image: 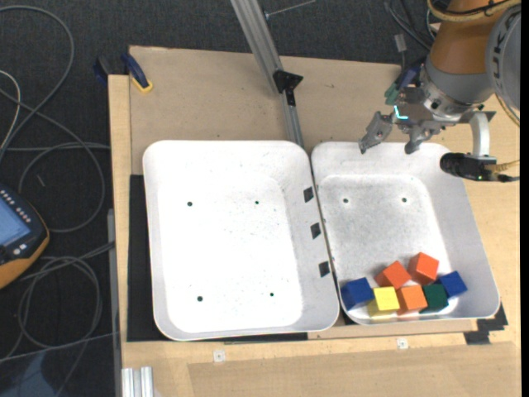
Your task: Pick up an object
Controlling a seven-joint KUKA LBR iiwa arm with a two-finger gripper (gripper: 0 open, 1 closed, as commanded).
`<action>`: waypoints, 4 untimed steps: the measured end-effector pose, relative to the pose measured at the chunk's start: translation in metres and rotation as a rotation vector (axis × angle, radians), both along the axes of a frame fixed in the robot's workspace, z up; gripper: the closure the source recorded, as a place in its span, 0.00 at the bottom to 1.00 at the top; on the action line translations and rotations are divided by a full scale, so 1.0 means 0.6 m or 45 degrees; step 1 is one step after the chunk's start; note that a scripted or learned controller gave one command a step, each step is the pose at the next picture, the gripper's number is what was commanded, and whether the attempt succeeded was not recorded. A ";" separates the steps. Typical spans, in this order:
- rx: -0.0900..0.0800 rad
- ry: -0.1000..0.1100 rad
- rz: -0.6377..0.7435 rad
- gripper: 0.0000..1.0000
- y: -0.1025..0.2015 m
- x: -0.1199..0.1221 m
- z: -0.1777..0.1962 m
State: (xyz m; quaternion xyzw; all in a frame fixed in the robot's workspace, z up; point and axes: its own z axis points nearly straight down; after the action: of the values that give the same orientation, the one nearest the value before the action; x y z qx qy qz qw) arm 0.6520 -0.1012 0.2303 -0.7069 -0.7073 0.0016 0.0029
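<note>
Several small blocks lie clustered at the near end of the right bin (467, 222): a blue block (356, 291), a yellow block (386, 299), orange blocks (395, 274) (426, 265) (411, 298), a green block (435, 294) and another blue block (452, 284). My gripper (388, 143) hangs over the far rim of the right bin, well away from the blocks. Its two fingers are spread apart with nothing between them.
The left bin (165, 172) sits beside the right one. A metal pole (263, 44) slants down to the gap between the bins at the far side. Cables and a handheld pendant (16, 234) lie on the floor to the left.
</note>
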 end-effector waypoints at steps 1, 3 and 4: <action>-0.002 -0.006 0.002 0.00 0.000 0.001 0.005; -0.001 0.000 0.002 0.00 -0.001 0.023 -0.156; -0.001 0.000 0.002 0.00 0.000 0.022 -0.222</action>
State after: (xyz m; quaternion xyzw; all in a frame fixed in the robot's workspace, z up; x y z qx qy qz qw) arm 0.6653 -0.1009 0.0972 -0.7064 -0.7078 0.0018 0.0025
